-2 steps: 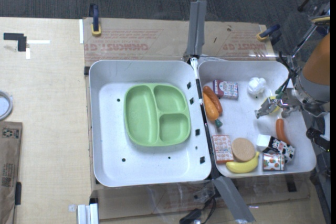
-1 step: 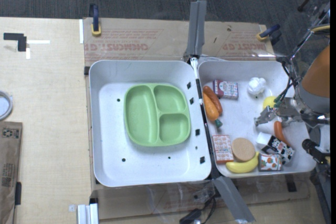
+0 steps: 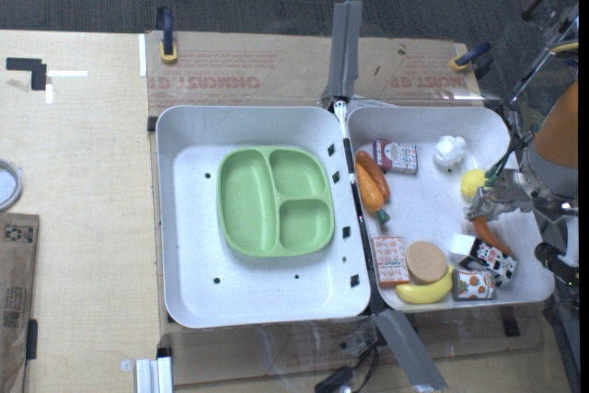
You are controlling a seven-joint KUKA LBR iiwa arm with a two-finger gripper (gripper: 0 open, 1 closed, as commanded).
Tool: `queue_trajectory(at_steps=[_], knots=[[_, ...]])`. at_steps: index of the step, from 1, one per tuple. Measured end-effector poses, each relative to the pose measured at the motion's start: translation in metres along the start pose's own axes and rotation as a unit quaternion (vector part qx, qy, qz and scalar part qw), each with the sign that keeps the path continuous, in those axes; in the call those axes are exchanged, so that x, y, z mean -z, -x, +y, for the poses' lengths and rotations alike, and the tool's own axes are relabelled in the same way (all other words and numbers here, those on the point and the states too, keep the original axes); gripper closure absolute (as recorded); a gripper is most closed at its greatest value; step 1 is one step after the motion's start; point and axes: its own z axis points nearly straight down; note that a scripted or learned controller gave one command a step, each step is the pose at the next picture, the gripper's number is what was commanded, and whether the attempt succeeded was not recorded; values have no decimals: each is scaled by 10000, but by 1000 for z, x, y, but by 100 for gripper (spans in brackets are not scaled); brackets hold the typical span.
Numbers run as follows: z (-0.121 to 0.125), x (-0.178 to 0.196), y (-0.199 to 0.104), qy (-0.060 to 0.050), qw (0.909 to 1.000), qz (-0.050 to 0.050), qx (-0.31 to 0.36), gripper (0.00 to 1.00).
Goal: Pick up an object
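The right bin holds several items: an orange carrot, a small red and white box, a white lump, a yellow ball, a brown round disc, a banana, a red packet, a white block and two small cartons. My gripper hangs low over the right side of this bin, just below the yellow ball and above a small orange piece. I see nothing held in it.
The left bin contains a green divided plate. A grey bar stands behind the seam between the bins. Clamps sit at the back of the cardboard. The arm's body overhangs the right bin's edge.
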Motion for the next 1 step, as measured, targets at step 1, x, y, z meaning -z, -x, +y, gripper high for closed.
queue_trajectory(at_steps=[1], knots=[[63,83,-46,-1,9998,-35,-206,100]])
